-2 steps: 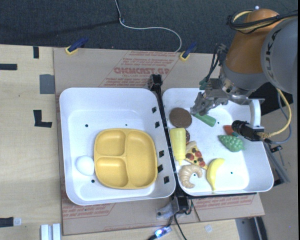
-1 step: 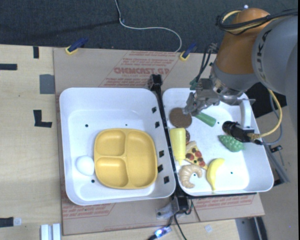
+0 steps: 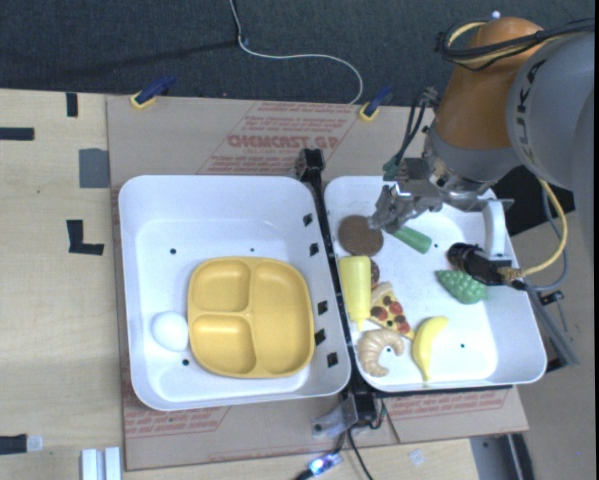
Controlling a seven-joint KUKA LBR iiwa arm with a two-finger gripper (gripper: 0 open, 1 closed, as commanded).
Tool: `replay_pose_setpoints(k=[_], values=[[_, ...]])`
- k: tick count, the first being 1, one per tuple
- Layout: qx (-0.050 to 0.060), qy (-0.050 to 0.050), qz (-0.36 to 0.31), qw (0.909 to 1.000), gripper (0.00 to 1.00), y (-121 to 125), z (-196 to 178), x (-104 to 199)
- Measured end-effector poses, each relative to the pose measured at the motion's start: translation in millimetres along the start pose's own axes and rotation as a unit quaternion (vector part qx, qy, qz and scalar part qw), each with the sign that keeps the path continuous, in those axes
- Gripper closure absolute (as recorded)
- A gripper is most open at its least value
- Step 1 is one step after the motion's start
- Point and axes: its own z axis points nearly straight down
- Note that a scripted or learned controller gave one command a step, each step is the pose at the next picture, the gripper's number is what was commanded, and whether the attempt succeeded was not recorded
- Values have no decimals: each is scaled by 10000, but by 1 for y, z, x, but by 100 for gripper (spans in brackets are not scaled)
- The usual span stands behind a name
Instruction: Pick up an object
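My gripper (image 3: 390, 211) hangs over the far left part of the right bin (image 3: 499, 368), its tips just above a brown round cookie (image 3: 359, 236). A green stick-shaped piece (image 3: 413, 238) lies just to its right. Nearer the front lie a yellow block (image 3: 355, 286), a pizza slice (image 3: 387, 309), a croissant (image 3: 377, 349), a banana (image 3: 428, 344) and a green bumpy piece (image 3: 463, 285). Nothing shows between the fingers.
The left bin (image 3: 144, 208) holds a yellow divided plate (image 3: 250, 316) and a white egg (image 3: 169, 330) at its left. A black clip (image 3: 310, 162) sits on the wall between the bins. A white cable (image 3: 279, 48) runs across the dark floor behind.
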Motion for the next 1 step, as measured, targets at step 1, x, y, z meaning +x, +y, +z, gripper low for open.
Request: replay_pose_setpoints(k=[1], values=[[10,-7,6,10000,100,3,20,-3]])
